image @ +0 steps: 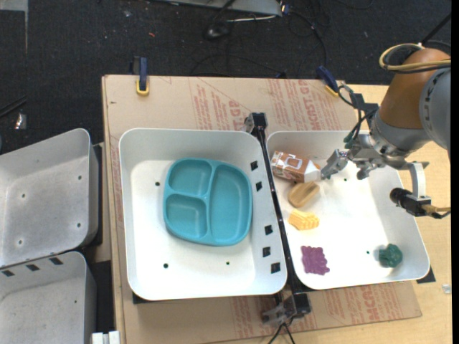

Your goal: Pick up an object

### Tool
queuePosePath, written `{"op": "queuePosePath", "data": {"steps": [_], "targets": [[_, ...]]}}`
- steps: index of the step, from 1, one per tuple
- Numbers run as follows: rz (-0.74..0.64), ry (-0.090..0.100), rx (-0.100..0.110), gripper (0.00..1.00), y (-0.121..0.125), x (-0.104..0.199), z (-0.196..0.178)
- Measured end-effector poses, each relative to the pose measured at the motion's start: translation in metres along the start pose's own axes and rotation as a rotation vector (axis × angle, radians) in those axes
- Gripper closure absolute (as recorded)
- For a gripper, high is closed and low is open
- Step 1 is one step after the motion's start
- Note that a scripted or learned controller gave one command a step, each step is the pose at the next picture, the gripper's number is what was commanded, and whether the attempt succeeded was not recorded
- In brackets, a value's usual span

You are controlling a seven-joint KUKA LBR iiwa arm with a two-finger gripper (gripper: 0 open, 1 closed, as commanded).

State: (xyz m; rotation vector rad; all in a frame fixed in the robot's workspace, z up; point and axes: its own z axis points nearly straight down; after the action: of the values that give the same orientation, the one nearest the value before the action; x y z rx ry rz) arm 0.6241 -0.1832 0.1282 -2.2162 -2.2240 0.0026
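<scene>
My arm (423,106) is grey with an orange band, a yellowish cable looped on top, and dark metal hand (349,160) parts.

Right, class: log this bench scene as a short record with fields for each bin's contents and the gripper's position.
left bin: teal three-compartment plastic tray
right bin: brown-and-white box, tan bread-like piece, yellow ridged piece, purple bumpy cluster, dark green lump
gripper: over the right bin's far end, beside the box
held object: none seen
</scene>
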Motion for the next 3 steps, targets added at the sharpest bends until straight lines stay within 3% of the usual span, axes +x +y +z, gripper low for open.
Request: {"op": "queuePosePath", "data": {"steps": [1,3], "targets": [[-0.001,-0.001,-0.005,1.0,0.001,0.0,-0.014],[0.0,-0.002,-0.007,1.0,0.002,0.014,-0.116]]}}
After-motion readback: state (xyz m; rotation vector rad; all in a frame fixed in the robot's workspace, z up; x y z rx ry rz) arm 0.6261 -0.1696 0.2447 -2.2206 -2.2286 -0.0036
